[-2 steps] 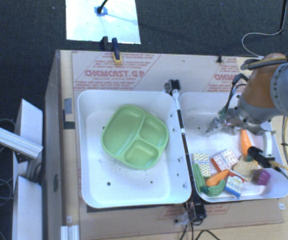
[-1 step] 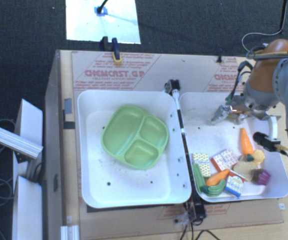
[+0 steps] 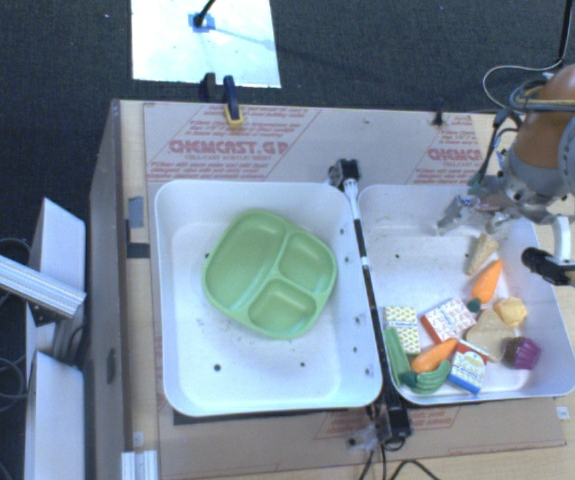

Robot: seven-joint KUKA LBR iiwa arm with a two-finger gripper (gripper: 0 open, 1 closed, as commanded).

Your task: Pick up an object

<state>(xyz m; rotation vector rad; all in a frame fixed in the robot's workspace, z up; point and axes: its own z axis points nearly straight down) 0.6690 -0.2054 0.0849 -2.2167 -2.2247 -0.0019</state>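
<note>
Gripper: hovers low over the right bin's far end, fingers spread apart, gripping nothing.
Carrot: lies just below the gripper, long axis steep, narrow tip toward the far wall.
Toy food pile: crowds the near right corner.
Green tray: three compartments, tilted in the left bin.
</note>
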